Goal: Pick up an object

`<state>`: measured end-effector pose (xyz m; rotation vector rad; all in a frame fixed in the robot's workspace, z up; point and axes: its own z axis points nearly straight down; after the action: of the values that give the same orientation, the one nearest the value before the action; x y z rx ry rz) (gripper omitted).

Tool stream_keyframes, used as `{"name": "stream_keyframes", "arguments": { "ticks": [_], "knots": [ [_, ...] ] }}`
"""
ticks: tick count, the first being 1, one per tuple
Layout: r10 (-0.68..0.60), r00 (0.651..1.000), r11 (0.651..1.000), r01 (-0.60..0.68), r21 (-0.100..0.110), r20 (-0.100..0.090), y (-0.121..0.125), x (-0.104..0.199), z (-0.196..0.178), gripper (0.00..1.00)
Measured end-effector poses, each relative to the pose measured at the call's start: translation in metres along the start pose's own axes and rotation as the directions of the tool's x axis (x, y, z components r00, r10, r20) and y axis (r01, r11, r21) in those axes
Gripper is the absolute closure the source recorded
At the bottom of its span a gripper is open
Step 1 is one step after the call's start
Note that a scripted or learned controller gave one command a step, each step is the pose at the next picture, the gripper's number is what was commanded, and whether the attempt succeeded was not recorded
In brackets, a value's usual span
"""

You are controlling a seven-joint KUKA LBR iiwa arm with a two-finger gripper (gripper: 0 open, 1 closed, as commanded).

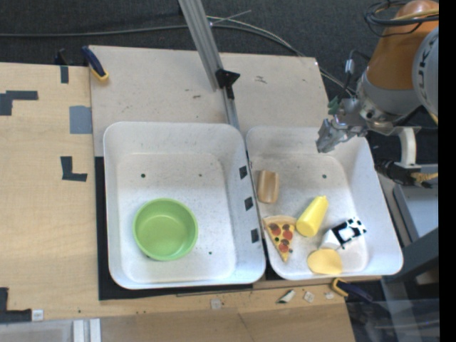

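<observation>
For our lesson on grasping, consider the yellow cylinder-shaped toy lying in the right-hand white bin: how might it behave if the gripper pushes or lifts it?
The yellow cylinder-shaped toy lies on its side, so a sideways push would probably roll it. It looks like smooth plastic, likely light and stiff, and possibly slippery between the fingers. The pizza slice toy beside it might stop a roll that way.

Arm (pixel 402 55) cut off by the right and top edges; only wrist and orange band in frame. Gripper (pixel 329 140) seen at a slant over the right bin's (pixel 285 142) far rim, its tip too small and dark to read. Black-and-white marked object (pixel 347 231) partly behind the yellow lemon-shaped piece (pixel 325 262); identity unclear. Slanting metal pole (pixel 203 30) runs out at the top edge. Small scraps (pixel 298 296) below the bins too tiny to name.
</observation>
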<state>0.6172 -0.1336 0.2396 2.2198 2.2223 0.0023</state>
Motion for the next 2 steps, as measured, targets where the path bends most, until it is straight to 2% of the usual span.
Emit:
{"name": "stream_keyframes", "arguments": {
  "ticks": [2],
  "knots": [
    [-0.005, 1.0, 1.0, 0.005, 0.003, 0.0, 0.018, 0.107, -0.01, 1.0]
  ]
}}
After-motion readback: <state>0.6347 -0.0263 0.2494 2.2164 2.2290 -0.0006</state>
